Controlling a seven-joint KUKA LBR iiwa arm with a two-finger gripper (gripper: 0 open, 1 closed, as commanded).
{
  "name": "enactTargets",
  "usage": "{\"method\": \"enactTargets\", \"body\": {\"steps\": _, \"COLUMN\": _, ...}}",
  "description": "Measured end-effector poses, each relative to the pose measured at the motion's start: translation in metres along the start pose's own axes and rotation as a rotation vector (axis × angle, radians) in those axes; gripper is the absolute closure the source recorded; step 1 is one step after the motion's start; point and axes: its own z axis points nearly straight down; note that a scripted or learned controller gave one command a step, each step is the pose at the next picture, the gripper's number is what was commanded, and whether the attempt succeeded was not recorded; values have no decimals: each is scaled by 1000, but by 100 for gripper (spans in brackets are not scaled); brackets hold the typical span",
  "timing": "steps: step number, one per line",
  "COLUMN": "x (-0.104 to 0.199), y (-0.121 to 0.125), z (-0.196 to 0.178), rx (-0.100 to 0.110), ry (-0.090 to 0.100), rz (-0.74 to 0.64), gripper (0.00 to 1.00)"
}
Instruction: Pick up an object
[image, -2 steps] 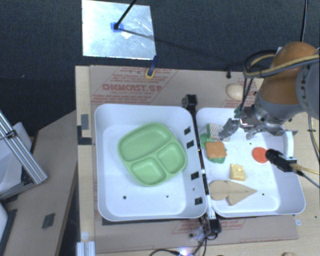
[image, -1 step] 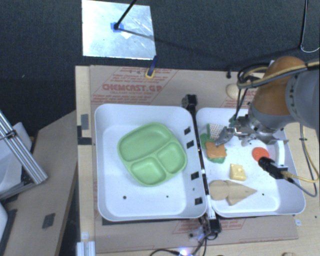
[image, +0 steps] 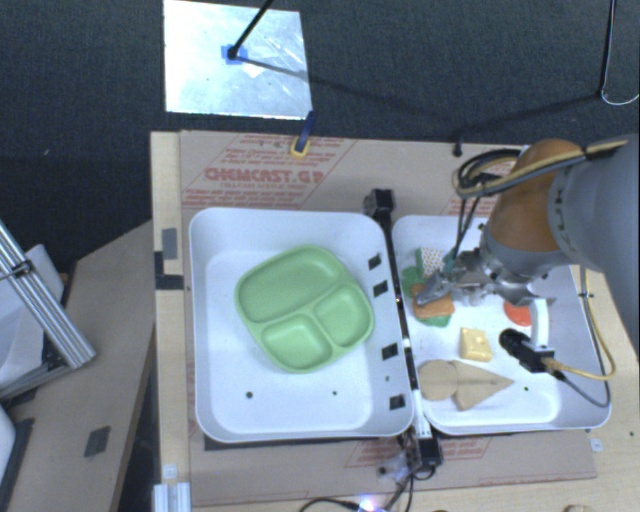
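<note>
My gripper (image: 436, 292) is low in the right bin (image: 570, 400), near its left wall. It sits right over an orange and green toy piece (image: 432, 311), and its body hides the top of that piece. A yellow block (image: 476, 345) lies just to the right and nearer the front. A tan flat piece (image: 463, 383) rests at the bin's front. A small green piece (image: 410, 272) and a speckled piece (image: 430, 259) lie just behind the gripper. A red piece (image: 516, 313) peeks out beside the wrist.
The left bin (image: 225, 400) holds a green three-compartment plate (image: 305, 307). A black divider with clips (image: 393, 300) runs between the bins. The arm (image: 560, 215) covers the right bin's back right part, and a cable (image: 580, 372) trails along its right side.
</note>
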Motion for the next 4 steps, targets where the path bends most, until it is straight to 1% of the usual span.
{"method": "enactTargets", "body": {"steps": 1, "x": 0, "y": 2, "z": -15, "rx": -7, "ry": -1, "rz": 0, "gripper": 100}}
{"method": "enactTargets", "body": {"steps": 2, "x": 4, "y": 10, "z": -76, "rx": -8, "ry": -1, "rz": -4, "gripper": 100}}
{"method": "enactTargets", "body": {"steps": 3, "x": 4, "y": 12, "z": -131, "rx": -8, "ry": -1, "rz": -4, "gripper": 100}}
{"method": "enactTargets", "body": {"steps": 4, "x": 68, "y": 3, "z": -134, "rx": -1, "ry": 2, "rz": -10, "gripper": 100}}
